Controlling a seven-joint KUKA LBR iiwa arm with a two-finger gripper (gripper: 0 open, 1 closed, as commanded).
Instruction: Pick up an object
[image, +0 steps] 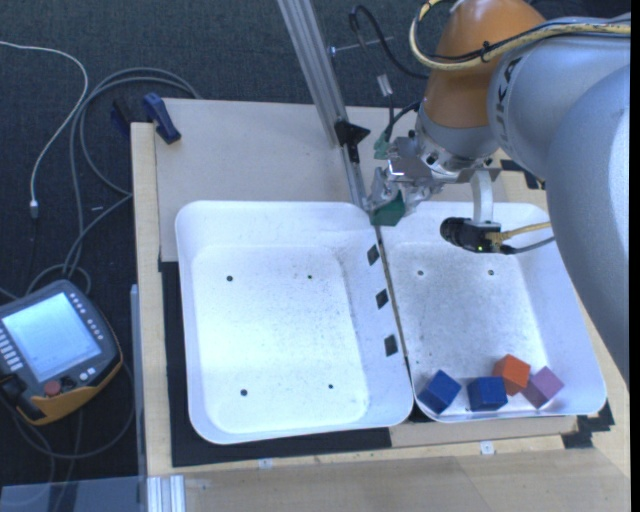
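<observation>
Four blocks lie nearest the camera, bunched in the near corner of the right bin (560, 300): a blue cube (439, 390), a second blue block (487, 393), an orange block (515, 372) and a purple block (545, 385). Both blue ones sit close side by side against the near wall; the orange touches or nearly touches the second blue one and the purple, so they form a tight row with little gap.

Up at the far edge of that bin, the gripper (392, 200) hangs above the divide between the two bins, and a small green piece (389, 211) shows at its tip, seemingly pinched between the fingers, though the view is too small to be sure of a firm hold. From the gripper, the row of blocks lies toward 5 o'clock, well apart, across the open floor of the right bin.

At 3 o'clock from the gripper a black sensor (468, 233) with a cable juts from the wrist. A metal post (325, 90) slants down just at 11 o'clock of the fingers and stands close enough to matter on a lift. At 8 o'clock lies the left bin (190, 230). Judging by this, the lift is what remains
</observation>
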